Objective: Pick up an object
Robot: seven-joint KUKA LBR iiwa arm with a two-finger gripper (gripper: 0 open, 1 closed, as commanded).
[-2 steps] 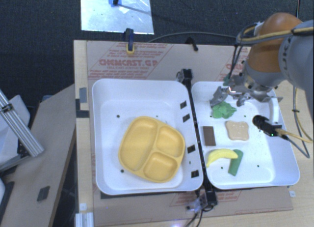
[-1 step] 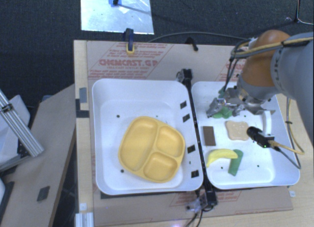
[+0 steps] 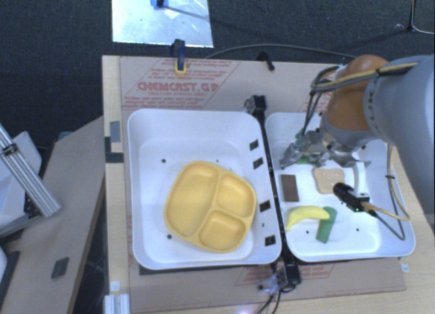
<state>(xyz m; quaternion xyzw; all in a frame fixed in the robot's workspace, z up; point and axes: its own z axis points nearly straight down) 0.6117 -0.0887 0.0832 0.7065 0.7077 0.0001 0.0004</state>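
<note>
In the right bin [image 3: 367, 245] lie a brown flat block [image 3: 290, 187], a pale toast-like slice [image 3: 328, 179], a yellow banana [image 3: 307, 215] and a green block [image 3: 325, 224]. My gripper [image 3: 301, 153] hangs low over the back left part of this bin, just behind the brown block and left of the toast slice. Nothing shows in its grasp. The grey arm with its orange band [image 3: 350, 98] covers the bin's back right part.
A yellow divided plate [image 3: 211, 205] lies in the left bin [image 3: 146, 170]. A black divider [image 3: 270, 183] runs between the two bins. A blue-and-yellow clamp [image 3: 179, 58] sits at the bench's far edge.
</note>
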